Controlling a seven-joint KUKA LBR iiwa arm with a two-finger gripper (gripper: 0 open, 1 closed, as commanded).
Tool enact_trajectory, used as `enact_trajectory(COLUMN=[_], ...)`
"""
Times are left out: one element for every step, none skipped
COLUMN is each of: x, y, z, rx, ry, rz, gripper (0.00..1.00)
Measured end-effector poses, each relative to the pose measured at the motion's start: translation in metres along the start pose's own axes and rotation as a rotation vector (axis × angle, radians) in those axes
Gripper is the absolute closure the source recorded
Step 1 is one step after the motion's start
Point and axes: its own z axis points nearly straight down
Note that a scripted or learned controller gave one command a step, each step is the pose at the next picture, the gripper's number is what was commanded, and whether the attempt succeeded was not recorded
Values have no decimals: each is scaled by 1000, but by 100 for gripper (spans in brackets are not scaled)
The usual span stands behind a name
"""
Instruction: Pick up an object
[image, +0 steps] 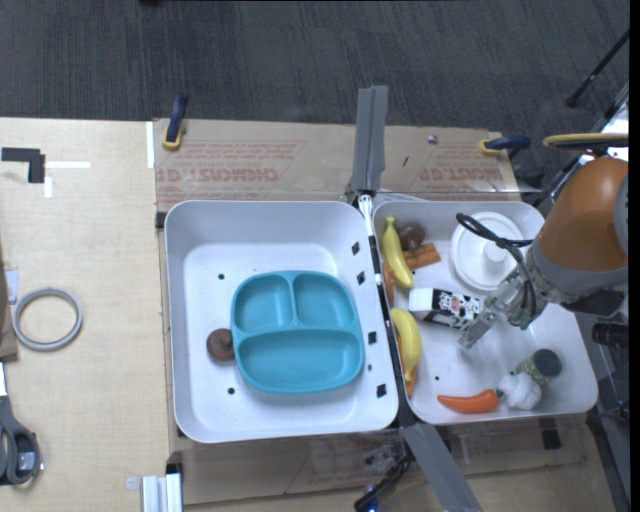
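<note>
Arm reaching into the right bin, gripper hovering low over its floor.

The gripper is pointing down and to the view's left, its fingers sitting a narrow gap apart with nothing between them. The black-and-white carton is lying just beside the fingertips, toward the far-left. Farther left, two bananas are lying along the bin's wall. The white bowl is sitting just beyond the gripper, the orange carrot nearer the front edge. The teal divided plate is resting well apart, in the left bin.
</note>
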Motion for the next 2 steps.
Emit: enact_trajectory(x=[8,35], y=[85,60], z=[0,0], rx=[-1,1], ry=[-1,1], rz=[139,402], gripper=[0,0])
